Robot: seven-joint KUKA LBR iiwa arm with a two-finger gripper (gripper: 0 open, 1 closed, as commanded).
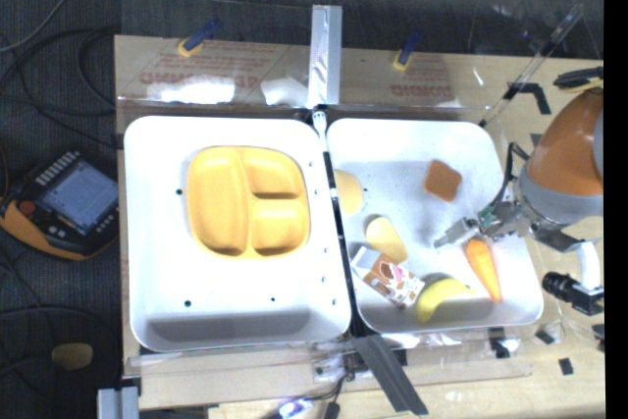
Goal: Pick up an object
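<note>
Here, from the largest thing down:

Bench [137, 74]: pale wood, bearing two shallow white bins side by side, with clear plastic sheeting and two blue-and-yellow clips [198, 37] along its far edge.

Left bin [157, 309]: holds a yellow divided tray.

Right bin [392, 142]: holds all the loose items; the arm reaches over its right rim.

Yellow tray [248, 199]: lies near the middle of the left bin, one long compartment on its left and two smaller ones on its right.

Arm [569, 162]: grey with an orange band, standing above the right bin's right edge.

Gripper [471, 231]: low inside the right bin, just above the carrot's top end; one finger points left toward the bin's middle, but I cannot tell how wide the fingers stand, and nothing is seen between them.

Carrot [483, 268]: orange, lying lengthwise near the right wall, tip toward the near edge.

Yellow-green fruit [441, 297]: at the near wall, just left of the carrot's tip.

Printed packet [389, 278]: touching that fruit's left side.

Pale yellow piece [386, 236]: just beyond the packet.

Second pale yellow piece [346, 191]: against the divider between the bins.

Orange block [444, 180]: apart from the rest, toward the far right.
</note>
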